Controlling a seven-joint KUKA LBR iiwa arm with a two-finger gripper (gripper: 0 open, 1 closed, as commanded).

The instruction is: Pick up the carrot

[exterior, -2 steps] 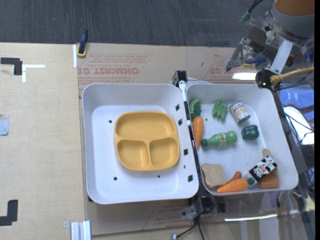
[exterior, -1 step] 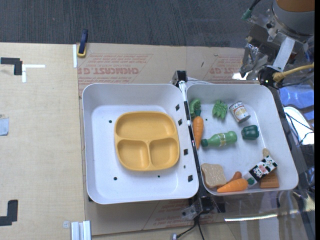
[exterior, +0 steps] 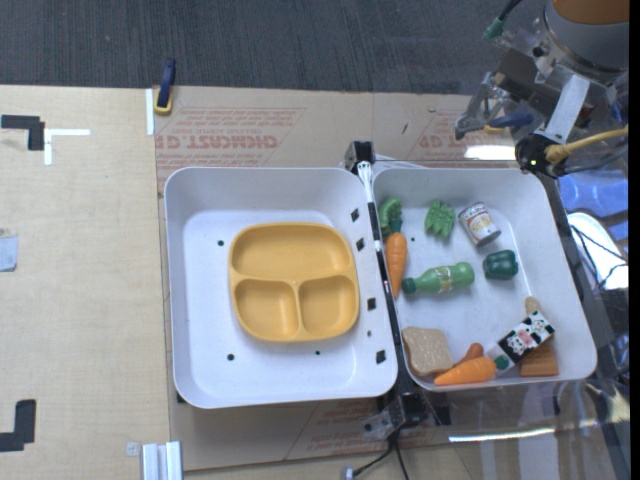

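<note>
Arm: the grey arm (exterior: 590,13) with its orange band comes in at the far right, above the far edge of the right bin.
Tool: the tool (exterior: 487,113) hangs over the desk just beyond the right bin's far rim, well apart from the carrot; I cannot tell how wide it stands, and nothing shows between its tips.
Carrot: the carrot (exterior: 396,256) lies in the right bin against the left wall, orange body pointing toward the near side, its green leafy top at the far end, just beside the dividing rims.
Second carrot: another carrot (exterior: 466,371) lies at the near edge of the right bin, between the bread slice and the cow-print carton.
Right bin: the white bin (exterior: 556,230) also holds a green leafy vegetable (exterior: 439,218), a small can (exterior: 480,224), a dark green pepper (exterior: 500,264), a green bottle (exterior: 441,280) lying on its side near the middle, a bread slice (exterior: 427,349) in the near left corner, and a cow-print carton (exterior: 527,339) tilted at the near right.
Left bin: the white bin (exterior: 190,298) carries a yellow divided plate (exterior: 294,280) with three compartments, sitting near its centre.
Desk: the desk (exterior: 70,318) is light wood on the left, with brown cardboard (exterior: 250,133) under the bins; a small blue and yellow clip (exterior: 165,86) sits at the far left edge of the cardboard.
</note>
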